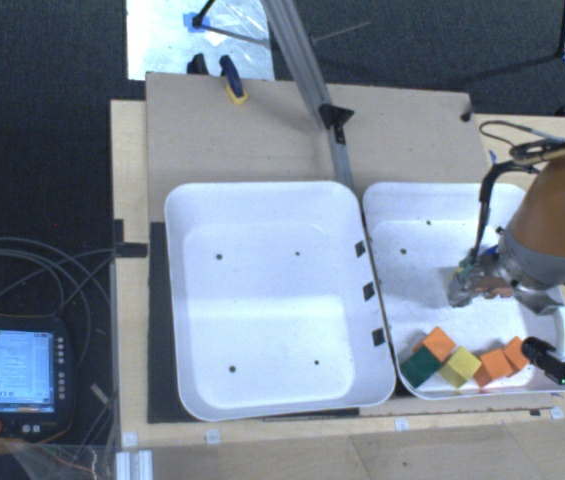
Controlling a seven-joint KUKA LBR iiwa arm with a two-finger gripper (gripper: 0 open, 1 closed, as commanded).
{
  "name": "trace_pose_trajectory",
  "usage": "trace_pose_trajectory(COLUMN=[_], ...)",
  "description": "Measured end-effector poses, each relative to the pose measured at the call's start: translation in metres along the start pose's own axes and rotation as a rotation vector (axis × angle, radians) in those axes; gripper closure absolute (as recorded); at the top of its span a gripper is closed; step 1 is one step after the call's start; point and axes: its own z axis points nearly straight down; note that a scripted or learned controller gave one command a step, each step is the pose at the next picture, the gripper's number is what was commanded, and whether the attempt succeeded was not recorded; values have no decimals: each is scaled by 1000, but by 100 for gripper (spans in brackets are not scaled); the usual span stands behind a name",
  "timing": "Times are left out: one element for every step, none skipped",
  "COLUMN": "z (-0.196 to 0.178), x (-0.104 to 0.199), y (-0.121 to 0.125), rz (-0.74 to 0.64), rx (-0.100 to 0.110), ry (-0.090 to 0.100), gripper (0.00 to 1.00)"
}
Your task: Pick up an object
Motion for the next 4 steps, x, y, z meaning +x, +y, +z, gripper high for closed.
trace_pose_trajectory(z=[-44, -88, -127, -138], x=[0, 0, 0, 53], y=[-2, -2, 0, -11], rz=[0, 0, -1, -6], rx=[-2, -3, -4, 1], ry=[-1, -1, -2, 3], gripper=[100, 100, 100, 100])
